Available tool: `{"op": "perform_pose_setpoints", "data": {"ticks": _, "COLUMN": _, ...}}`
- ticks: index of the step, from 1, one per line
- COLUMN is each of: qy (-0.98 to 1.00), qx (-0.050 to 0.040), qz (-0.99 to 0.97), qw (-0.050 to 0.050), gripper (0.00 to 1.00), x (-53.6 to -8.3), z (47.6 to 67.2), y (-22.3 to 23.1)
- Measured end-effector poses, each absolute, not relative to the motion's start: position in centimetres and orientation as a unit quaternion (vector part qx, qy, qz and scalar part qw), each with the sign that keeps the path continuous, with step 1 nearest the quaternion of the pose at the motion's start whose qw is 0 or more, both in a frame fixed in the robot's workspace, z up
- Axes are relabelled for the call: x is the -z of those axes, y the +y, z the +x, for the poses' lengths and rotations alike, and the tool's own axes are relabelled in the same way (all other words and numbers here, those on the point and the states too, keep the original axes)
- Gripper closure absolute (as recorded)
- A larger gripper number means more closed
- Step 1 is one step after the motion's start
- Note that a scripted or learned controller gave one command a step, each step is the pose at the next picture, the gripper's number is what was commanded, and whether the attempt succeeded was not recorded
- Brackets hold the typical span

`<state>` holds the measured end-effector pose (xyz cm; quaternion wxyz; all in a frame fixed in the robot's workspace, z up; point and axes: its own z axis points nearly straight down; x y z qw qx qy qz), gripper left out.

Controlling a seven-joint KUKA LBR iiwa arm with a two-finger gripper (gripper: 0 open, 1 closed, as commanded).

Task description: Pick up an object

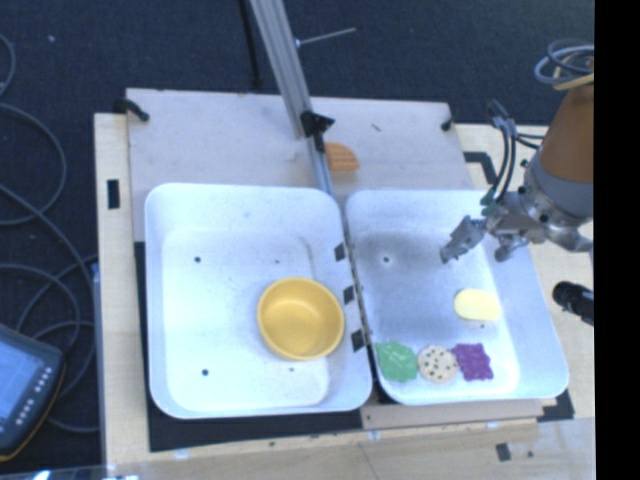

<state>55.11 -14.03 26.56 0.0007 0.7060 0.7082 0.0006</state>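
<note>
1. Two shallow white bins side by side on a pale wooden bench (pixel 115 268): smooth moulded plastic, rounded corners, faintly speckled floors.
2. In the left bin (pixel 180 268), toward its right half: a round yellow bowl (pixel 300 318), matte plastic, upright, mouth facing up.
3. In the right bin (pixel 400 238), along the near wall, a row of three small pieces close together: a lumpy green object (pixel 397 361), a flat round cookie (pixel 437 364) tan with dark specks, and a knobbly purple object (pixel 473 361).
4. Just above that row, apart from it: a smooth pale yellow oval object (pixel 477 305), lemon-like.
5. Over the right bin's far right part: grey metal gripper (pixel 480 243), two fingers spread apart, nothing between them, poised above and slightly behind the yellow oval, not touching it.
6. Behind the gripper: grey wrist with an orange band (pixel 572 143), looped cables beside it.
7. Slanting across the back board: a ribbed aluminium rail (pixel 285 58), ending near the seam between the bins.
8. Beside the rail's lower end, on the board: a small rounded orange object (pixel 341 158).
</note>
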Motion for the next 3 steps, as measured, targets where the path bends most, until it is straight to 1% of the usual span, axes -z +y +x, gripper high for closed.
{"op": "perform_pose_setpoints", "data": {"ticks": 1, "qy": 0.708, "qx": -0.0007, "qz": 0.706, "qw": 0.001, "gripper": 0.00, "x": -26.6, "z": 55.1, "y": -14.0}}
{"op": "perform_pose_setpoints", "data": {"ticks": 2, "qy": 0.707, "qx": 0.0017, "qz": 0.707, "qw": -0.001, "gripper": 0.00, "x": -21.5, "z": 54.3, "y": -14.8}}
{"op": "perform_pose_setpoints", "data": {"ticks": 3, "qy": 0.704, "qx": -0.0009, "qz": 0.710, "qw": 0.001, "gripper": 0.00, "x": -17.4, "z": 54.6, "y": -14.5}}
